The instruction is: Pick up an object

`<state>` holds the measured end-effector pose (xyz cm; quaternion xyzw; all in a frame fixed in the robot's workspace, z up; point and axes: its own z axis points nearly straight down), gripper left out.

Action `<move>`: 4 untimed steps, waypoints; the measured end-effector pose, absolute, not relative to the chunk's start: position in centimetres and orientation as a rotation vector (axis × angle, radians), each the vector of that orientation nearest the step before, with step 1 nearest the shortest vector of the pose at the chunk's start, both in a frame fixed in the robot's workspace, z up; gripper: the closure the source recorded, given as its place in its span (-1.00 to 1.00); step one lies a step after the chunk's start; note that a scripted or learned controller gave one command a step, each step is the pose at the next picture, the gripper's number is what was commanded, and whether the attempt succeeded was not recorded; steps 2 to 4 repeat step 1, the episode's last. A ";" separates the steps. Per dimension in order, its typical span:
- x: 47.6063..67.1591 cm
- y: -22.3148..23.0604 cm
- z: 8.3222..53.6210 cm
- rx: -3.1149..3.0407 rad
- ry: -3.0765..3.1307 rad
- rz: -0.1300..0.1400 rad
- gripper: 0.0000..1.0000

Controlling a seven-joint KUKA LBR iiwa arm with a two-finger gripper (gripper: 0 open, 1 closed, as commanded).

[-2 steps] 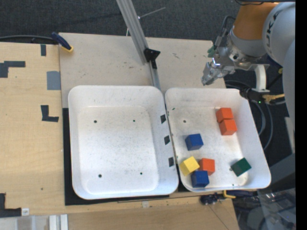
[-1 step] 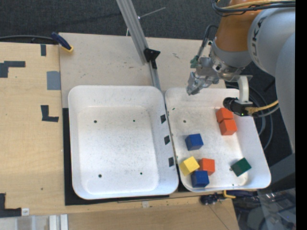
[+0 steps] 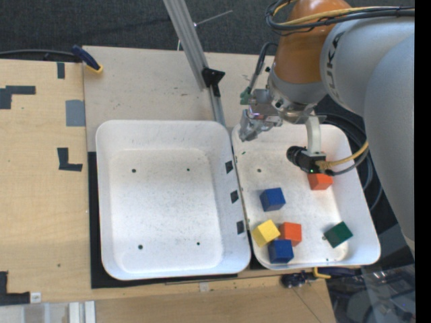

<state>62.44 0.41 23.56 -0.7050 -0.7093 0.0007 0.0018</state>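
The tool (image 3: 250, 128) is seen above the far left corner of the right bin (image 3: 357, 244), close to the rim it shares with the left bin (image 3: 108, 180). Whether the tool is apart or together cannot be told, and nothing is seen held in it.

Six blocks lie on the right bin's floor. An orange-red block (image 3: 320, 180) sits near the far right, just beside a black fitting on the arm. A blue cube (image 3: 273, 198) lies mid-bin, turned slightly askew. Nearer the front, a yellow cube (image 3: 267, 232), an orange cube (image 3: 291, 232) and a second blue cube (image 3: 281, 250) are clustered, touching or nearly so. A dark green cube (image 3: 338, 234) lies apart to the right, rotated diagonally. The blocks are roughly cubic, so no long axis can be made out.
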 end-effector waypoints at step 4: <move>61.2 5.0 24.0 -2.212 -2.227 0.000 1.00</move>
